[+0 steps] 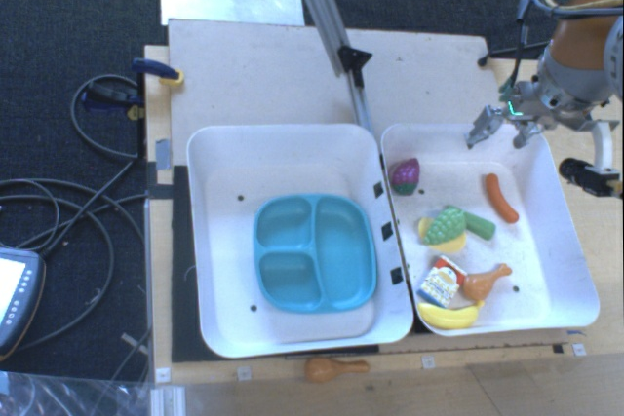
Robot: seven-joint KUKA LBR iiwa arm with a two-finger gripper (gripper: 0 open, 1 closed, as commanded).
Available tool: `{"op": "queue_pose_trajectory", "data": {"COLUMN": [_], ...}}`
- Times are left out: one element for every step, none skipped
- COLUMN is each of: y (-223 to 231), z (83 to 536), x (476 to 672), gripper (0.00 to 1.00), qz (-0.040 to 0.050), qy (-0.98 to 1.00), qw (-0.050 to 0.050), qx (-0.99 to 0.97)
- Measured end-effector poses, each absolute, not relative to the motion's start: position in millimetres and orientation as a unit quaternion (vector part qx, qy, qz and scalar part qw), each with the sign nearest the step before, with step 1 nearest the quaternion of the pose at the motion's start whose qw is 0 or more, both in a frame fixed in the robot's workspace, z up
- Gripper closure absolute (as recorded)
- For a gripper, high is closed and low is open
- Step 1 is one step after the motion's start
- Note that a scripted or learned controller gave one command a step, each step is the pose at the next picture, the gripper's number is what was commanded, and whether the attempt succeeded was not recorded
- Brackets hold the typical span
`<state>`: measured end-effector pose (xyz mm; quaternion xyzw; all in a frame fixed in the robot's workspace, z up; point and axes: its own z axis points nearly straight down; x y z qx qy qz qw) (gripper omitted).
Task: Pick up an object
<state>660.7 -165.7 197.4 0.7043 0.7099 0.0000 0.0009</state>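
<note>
Still well short of the toys: gripper (pixel 505 128) hovering spread and holding nothing over the right bin (pixel 570 244) far rim, red sausage (pixel 502 198) nearest below, liable to roll off closing fingertips or jam against the wall.

A blue tray (pixel 315 253) sits in a white bin (pixel 219 209); nearby lie a red sausage (pixel 502 198) and yellow banana (pixel 448 315).
</note>
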Motion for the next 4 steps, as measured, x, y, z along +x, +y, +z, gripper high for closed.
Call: {"op": "queue_pose_trajectory", "data": {"y": [-159.8,-166.1,-166.0,-166.4], "z": [154.4,94.0,91.7,104.1], "x": [661.9,661.7,662.6,664.1], "gripper": [0.00,0.00,0.00,1.00], "qz": [-0.0007,-0.0013,0.0001,0.0010], "qy": [0.710,0.708,0.708,0.710], "qw": [-0.001,-0.001,0.001,0.003], "qx": [0.704,0.706,0.706,0.705]}}
